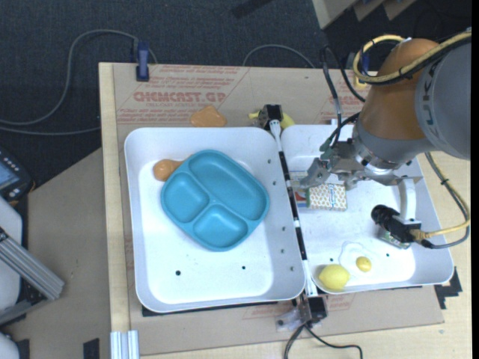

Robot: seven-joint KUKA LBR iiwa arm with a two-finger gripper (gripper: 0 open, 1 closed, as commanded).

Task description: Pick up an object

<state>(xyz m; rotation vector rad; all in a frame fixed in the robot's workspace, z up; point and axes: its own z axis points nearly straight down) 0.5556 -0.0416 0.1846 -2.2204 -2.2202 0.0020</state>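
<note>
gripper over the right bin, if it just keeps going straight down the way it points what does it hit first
Most likely the small patterned packet, which lies right under the gripper in the right bin. Depth is hard to judge from this slanted view.

A single fixed camera is mounted above the bench [224, 88] and looks down on it at a slant. The bench's far edge lies toward the top of the frame, its near edge toward the bottom. The left bin [150, 275] and the right bin [419, 271] both fall within the frame, the left one whole, the right one partly covered by the arm [408, 103], which enters from the right edge. The camera stands far enough back to take in dark floor [187, 13] beyond the bench at the top and left. The bench sits slightly rotated in frame, not squared to its borders.
</note>
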